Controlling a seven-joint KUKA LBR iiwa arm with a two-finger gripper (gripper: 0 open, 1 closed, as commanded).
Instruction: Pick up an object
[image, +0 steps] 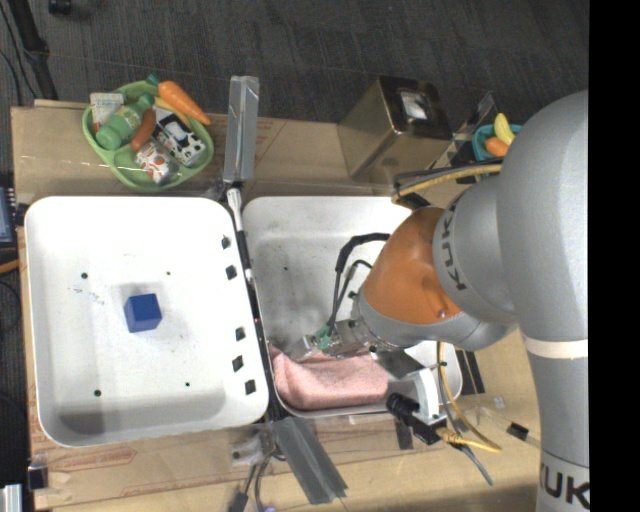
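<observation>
The grey arm with its orange band reaches in from the right and bends down over the right-hand shallow white bin, hiding much of that bin's right half. Its jaws sit low in the bin, just above a crumpled pink cloth that lies along the bin's near edge. The wrist blocks the view of the tips, so I cannot tell whether the jaws are apart or together, or whether they touch the cloth. A black cable loops from the wrist over the bin floor.

In the left-hand shallow white bin a small blue cube rests alone on the floor, near the middle and well apart from the arm.

Beyond the left bin, on the brown table, a green bowl holds toy food, with an orange carrot lying across its rim. A tan cardboard box stands behind the right bin. A grey metal divider strip stands between the two bins at their far end.
</observation>
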